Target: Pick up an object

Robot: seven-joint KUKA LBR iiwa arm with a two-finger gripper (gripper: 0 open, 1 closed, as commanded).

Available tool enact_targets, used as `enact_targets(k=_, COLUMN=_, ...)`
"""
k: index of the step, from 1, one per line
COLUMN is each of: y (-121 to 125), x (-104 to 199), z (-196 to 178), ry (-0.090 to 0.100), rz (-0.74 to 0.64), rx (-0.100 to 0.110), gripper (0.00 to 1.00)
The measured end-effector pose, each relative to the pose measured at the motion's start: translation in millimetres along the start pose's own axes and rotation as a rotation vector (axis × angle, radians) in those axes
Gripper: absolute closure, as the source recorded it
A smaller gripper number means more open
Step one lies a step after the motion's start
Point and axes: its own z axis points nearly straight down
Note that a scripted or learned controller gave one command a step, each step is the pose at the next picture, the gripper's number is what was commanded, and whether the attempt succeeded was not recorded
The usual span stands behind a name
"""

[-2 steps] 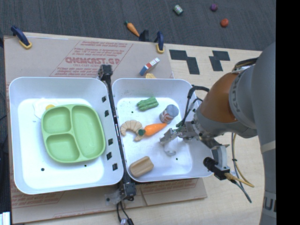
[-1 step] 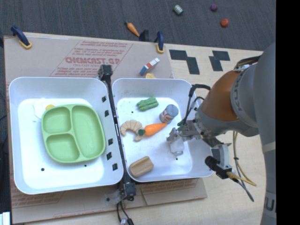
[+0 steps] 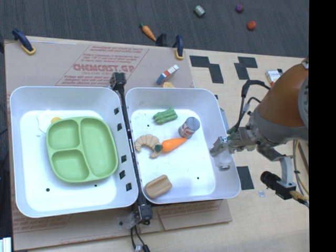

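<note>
plainly, the step in hand looks like the approach: nothing is lifted yet, and the arm point(image 3: 281, 106) hangs at the right side of the surface point(image 3: 247, 219) with its claw point(image 3: 223, 150) over the right rim of the right bin point(image 3: 205, 96). whether the claw is released or clenched i cannot tell; it shows as a small grey cluster at the rim, and nothing is seen caught in it.

going by size, the left bin point(image 3: 31, 193) carries a green divided plate point(image 3: 81, 148), well apart from the claw and probably not the easiest target. the right bin holds the smaller things. the bread roll point(image 3: 158, 186) lies near the front wall, toward the left of the bin. the carrot point(image 3: 173, 144) lies slantwise in the middle, its leafy end touching or just beside the croissant point(image 3: 147, 141) on its left. the green vegetable point(image 3: 165, 116) sits nearer the back wall. the little can point(image 3: 189, 126) lies just above the carrot's thick end, tipped on its side as far as i can judge.

of these the can and the carrot lie nearest the claw, both to its left and deeper inside the bin, with bare white floor between. the next move, i judge, calls for carrying the claw leftward off the rim and over one thing, then dropping straight down. the carrot is crowded by the croissant and the can, so a clean closing there needs care; the roll stands freer but farther.
</note>
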Motion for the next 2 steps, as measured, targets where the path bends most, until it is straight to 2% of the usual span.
enact_targets(k=1, y=0.3, x=39.9, z=-1.1, ry=0.001, rz=-0.003, rx=0.002, gripper=1.0)
enact_targets(k=2, y=1.5, x=39.7, z=-11.4, ry=0.0, rz=-0.009, rx=0.0, gripper=1.0)
